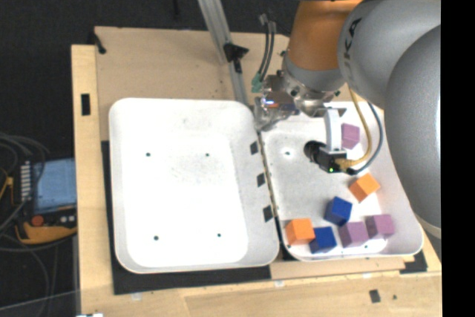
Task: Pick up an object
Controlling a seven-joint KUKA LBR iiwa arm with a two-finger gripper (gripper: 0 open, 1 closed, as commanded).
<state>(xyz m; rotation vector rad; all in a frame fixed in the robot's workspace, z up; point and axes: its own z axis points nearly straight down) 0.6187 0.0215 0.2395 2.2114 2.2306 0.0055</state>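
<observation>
Several small blocks lie in the right bin [293, 159]. A purple block [349, 136] sits near the bin's back, close under the arm. An orange block [364, 187] and a blue block [339, 210] lie further forward. Along the front wall are another orange block [300, 230], a blue block [323, 239] and two purple blocks [354, 233] [382, 225]. My gripper [274, 106] hangs below the orange wrist band over the right bin's back left corner, largely hidden by the wrist. I see no block in it.
The left bin [182, 182] stands beside the right one, their walls meeting in the middle. A slanted metal post [215, 18] rises behind the bins, close to the gripper. Cables and a black fitting [320, 154] dangle from the wrist over the right bin.
</observation>
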